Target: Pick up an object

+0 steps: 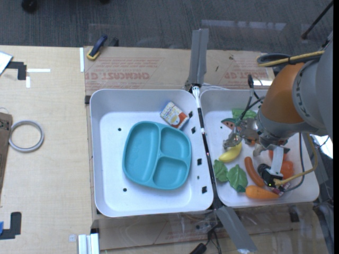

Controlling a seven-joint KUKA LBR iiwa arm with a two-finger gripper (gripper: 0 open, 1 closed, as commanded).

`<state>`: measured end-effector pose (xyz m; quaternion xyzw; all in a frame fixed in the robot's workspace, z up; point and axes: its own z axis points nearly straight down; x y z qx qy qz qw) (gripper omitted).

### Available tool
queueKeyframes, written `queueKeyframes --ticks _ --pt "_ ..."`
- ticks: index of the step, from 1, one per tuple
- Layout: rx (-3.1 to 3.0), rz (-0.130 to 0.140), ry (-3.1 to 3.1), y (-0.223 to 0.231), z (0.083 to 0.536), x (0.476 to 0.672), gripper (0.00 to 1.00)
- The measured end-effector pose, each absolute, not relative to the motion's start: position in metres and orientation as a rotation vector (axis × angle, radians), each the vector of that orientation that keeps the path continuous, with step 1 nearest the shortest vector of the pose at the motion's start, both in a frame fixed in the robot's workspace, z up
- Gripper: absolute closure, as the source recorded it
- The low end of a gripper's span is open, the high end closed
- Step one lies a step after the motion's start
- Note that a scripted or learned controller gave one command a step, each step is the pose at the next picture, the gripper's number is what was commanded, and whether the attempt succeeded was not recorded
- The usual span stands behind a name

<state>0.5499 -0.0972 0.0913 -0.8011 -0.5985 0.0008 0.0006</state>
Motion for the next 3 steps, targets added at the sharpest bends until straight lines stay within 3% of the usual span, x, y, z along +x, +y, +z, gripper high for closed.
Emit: queueKeyframes --ticks 1,2,3 --pt "-2.519 0.005 -1.874 -0.098 0.100 0.550 1.00" --pt "-2.700 0.005 -1.605 -0.111 0.182 0.525 1.00" --pt "-2.793 0.007 -1.436 -0.103 0.199 0.557 1.00"
